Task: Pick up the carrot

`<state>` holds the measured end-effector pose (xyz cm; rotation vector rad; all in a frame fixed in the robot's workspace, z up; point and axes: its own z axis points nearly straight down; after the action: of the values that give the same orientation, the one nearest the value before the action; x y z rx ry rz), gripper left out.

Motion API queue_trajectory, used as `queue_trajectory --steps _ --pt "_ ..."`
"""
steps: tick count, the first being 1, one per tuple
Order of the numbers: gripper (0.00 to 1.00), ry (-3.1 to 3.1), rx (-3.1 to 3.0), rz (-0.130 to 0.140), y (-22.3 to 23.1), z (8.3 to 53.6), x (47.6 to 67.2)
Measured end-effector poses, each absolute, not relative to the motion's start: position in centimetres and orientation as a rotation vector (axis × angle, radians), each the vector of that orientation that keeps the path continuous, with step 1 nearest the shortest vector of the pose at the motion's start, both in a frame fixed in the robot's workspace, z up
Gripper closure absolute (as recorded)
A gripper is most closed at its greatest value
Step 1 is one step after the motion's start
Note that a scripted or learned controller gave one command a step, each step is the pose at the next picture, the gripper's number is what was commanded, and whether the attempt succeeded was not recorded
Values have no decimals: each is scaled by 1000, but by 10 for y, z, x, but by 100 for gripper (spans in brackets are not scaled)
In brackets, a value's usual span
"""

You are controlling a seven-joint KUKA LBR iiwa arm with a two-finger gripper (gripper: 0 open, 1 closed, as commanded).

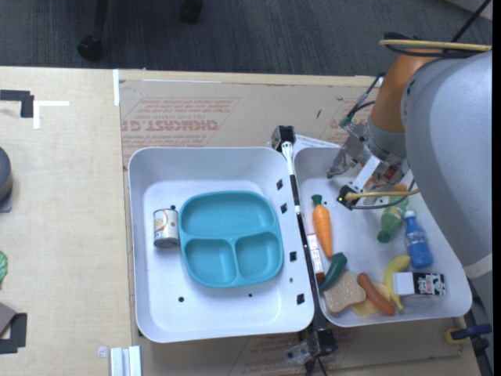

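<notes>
- The carrot (322, 224) lies flat in the right bin (356, 245), close along the left wall, leaf end toward the back edge.
- The gripper (348, 175) hangs near the bin's back edge, apart from the carrot; whether it is open or closed cannot be told.
- Grasp and lift look yet to come.
- Bare floor lies to the carrot's right; the wall crowds its left, and a green vegetable (335, 269) its front tip.

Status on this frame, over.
Gripper over right bin, apart from carrot. Carrot flat by bin's left wall. Green veg at its lower tip.
</notes>
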<state>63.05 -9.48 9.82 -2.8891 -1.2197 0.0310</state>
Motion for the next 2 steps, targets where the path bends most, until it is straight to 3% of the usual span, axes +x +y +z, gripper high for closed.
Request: queue_trajectory --steps 1,2 --pt "0 -1097 -2941 9 -31 191 562" --pt "0 -1173 -2911 10 19 191 521"
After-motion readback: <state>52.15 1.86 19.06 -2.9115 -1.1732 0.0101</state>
